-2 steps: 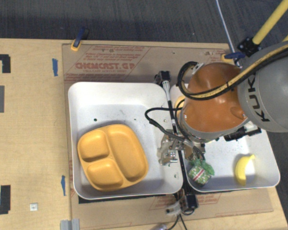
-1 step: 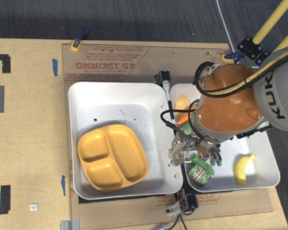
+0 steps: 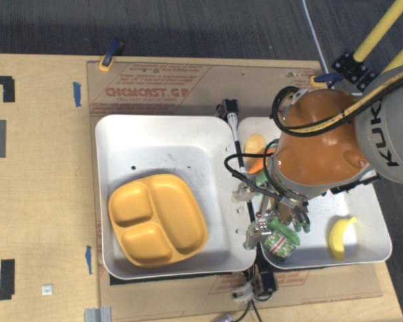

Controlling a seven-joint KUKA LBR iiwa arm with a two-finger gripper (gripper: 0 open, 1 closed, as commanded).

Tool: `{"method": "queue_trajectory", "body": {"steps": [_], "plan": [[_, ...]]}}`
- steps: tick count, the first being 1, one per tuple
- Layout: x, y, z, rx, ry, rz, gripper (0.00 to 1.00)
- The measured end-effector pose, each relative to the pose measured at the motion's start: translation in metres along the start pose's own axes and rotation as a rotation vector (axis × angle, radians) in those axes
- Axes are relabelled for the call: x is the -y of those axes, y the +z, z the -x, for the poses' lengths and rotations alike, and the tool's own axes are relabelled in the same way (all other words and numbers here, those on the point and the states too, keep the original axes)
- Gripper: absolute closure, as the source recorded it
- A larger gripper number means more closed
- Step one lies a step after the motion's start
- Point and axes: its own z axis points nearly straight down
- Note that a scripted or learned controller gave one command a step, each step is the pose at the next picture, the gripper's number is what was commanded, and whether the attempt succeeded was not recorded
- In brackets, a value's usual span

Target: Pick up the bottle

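The bottle [image 3: 281,240] is small and green with a red and white label. It lies in the front left corner of the right bin [image 3: 369,255]. My gripper [image 3: 274,221] hangs under the orange wrist band, directly over the bottle and touching or nearly touching its top. The arm's body hides the middle of the right bin. From this angle I cannot see whether the bottle sits inside the gripper.
A yellow divided plate [image 3: 157,217] lies in the left bin [image 3: 121,133]. In the right bin, a yellow fruit-like object [image 3: 341,237] rests near the front right and an orange object [image 3: 255,146] sits at the back left. Cables run along the wall between the bins.
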Motion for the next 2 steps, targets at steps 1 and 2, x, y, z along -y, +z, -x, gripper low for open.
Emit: {"method": "queue_trajectory", "body": {"steps": [1, 2], "plan": [[-0.0006, -0.0103, 0.0014, 0.005, 0.001, 0.001, 1.00], [-0.0006, -0.0103, 0.0014, 0.005, 0.001, 0.001, 0.00]]}}
